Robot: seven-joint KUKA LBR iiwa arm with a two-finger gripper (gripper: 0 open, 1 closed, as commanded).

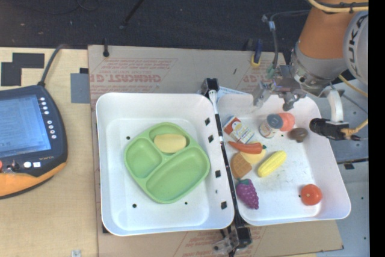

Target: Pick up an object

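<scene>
My gripper [275, 97] hangs over the back edge of the right bin [337, 189], its fingers spread apart with nothing between them. Just in front of it lie a small can with a blue lid [271, 125], a pink-orange piece [287, 121] and a brown lump [298, 135]. Further forward in the same bin are a red-and-white carton [236, 128], a red chili [245, 146], a brown bread piece [241, 165], a yellow corn cob [272, 163], purple grapes [247, 194] and a red tomato [311, 194].
The left bin [114, 123] holds a green divided plate [171, 174] with a yellow food piece [171, 142] in its back compartment. A tablet-like pendant [24, 129] lies on the bench at far left. A black fitting [328, 127] juts in by the right bin's right wall.
</scene>
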